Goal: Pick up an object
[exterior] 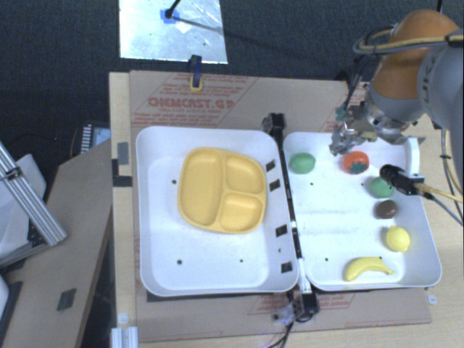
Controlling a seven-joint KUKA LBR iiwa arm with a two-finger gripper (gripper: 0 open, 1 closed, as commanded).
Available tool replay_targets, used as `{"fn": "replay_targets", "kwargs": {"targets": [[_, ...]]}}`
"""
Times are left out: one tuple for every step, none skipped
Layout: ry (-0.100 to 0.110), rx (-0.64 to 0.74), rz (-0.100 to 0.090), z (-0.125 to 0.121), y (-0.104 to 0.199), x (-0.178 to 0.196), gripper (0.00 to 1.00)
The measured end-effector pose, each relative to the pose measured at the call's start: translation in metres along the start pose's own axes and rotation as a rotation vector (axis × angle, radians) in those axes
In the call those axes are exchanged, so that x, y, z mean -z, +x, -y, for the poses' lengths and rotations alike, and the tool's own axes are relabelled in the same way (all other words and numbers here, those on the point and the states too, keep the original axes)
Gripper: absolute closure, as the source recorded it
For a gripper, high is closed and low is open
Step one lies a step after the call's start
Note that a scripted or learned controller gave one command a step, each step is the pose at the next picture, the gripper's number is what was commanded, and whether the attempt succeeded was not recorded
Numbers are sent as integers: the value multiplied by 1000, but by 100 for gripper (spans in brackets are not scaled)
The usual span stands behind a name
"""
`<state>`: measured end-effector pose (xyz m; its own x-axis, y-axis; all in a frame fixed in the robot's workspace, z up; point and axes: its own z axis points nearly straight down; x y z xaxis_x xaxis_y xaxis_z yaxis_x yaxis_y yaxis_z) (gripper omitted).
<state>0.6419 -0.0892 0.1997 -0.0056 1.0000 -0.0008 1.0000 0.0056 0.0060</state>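
Fixed overhead camera, slanted down, both bins (217,140) visible

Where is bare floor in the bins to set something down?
Right bin: open middle, bordered by the green ball, brown ball and banana. Its far-right side is crowded, with the gripper by the orange fruit. Left bin: bare strips around the yellow divided plate.

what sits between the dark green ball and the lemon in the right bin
In the camera view, a small brown rounded object lies between the dark green ball and the round yellow lemon, near the white right bin's far-right side.
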Motion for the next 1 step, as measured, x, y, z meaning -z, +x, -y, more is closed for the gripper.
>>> {"fn": "replay_targets", "kwargs": {"targets": [[-1, 1, 0, -2, 0, 54, 100]]}}
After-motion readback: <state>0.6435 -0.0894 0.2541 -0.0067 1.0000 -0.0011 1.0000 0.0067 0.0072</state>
